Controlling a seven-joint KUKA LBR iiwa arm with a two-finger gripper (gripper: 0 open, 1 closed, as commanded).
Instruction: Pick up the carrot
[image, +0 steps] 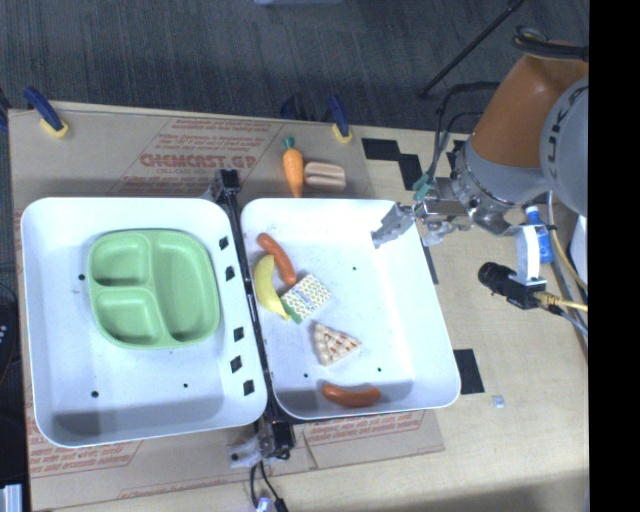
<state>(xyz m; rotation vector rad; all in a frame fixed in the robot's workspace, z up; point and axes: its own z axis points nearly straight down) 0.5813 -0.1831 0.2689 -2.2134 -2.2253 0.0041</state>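
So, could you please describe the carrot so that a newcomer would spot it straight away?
Start at the right white bin and look just beyond its far rim, onto the cardboard. The carrot lies there beside a hot dog bun. It alone is bright orange, tapered, with a green top.
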